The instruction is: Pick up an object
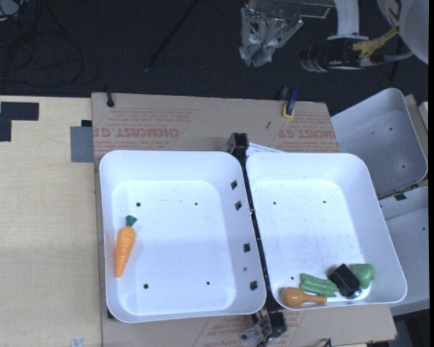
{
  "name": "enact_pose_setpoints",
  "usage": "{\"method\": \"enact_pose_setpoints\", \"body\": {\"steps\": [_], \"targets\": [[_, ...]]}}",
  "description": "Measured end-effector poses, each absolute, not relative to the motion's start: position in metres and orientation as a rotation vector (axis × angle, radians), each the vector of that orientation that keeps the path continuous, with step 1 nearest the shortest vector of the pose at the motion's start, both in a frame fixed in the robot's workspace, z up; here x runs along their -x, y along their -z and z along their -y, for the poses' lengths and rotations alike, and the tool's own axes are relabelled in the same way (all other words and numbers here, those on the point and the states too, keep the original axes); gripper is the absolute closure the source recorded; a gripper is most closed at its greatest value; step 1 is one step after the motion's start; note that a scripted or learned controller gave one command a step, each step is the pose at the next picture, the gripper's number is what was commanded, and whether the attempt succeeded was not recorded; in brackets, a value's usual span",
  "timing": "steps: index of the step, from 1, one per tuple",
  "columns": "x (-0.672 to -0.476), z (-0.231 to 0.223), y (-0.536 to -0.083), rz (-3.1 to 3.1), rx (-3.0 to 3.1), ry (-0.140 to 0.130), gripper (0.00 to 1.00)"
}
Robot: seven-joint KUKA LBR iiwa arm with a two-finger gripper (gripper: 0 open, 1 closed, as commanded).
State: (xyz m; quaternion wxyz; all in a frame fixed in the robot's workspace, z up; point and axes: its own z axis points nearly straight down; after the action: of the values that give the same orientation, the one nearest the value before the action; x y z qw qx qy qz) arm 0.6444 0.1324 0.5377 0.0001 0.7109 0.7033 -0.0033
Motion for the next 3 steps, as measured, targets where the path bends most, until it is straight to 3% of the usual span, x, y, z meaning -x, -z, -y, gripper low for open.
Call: {"method": "enact_pose_setpoints", "body": {"steps": [2,3], "targets": [[-0.643,-0.234,-0.536,-2.230,-2.217,0.005,1.00],[-0.641,-0.229,-0.274,-2.227,-2.228,0.030,1.00]]}}
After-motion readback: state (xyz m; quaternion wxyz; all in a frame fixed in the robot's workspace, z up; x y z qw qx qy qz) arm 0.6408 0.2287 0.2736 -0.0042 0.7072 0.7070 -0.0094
